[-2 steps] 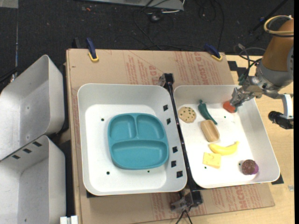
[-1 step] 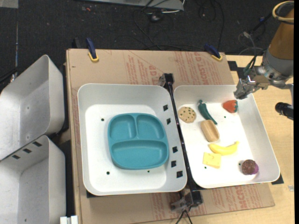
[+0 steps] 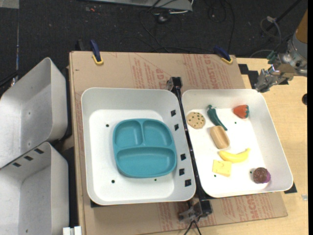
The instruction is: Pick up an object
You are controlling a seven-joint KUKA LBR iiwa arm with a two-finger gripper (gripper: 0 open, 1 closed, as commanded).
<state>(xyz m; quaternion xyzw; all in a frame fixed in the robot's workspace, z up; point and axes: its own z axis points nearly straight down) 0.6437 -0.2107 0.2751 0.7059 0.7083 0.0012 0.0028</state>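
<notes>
Left to right: two spare white tubs (image 3: 29,131) are cut off at the left edge, and the left bin (image 3: 93,102) holds a teal divided plate (image 3: 145,148) with bare floor all round it. The right bin (image 3: 274,131) carries a cookie (image 3: 196,120), green pepper (image 3: 215,116), bread roll (image 3: 220,137), cheese wedge (image 3: 222,168), banana (image 3: 234,155), strawberry (image 3: 241,111) and dark plum (image 3: 261,175), loosely spaced. The gripper (image 3: 266,80), small and blurred, hangs beyond the bin's far right corner over the counter (image 3: 293,131); whether its jaws are apart or together cannot be told.
</notes>
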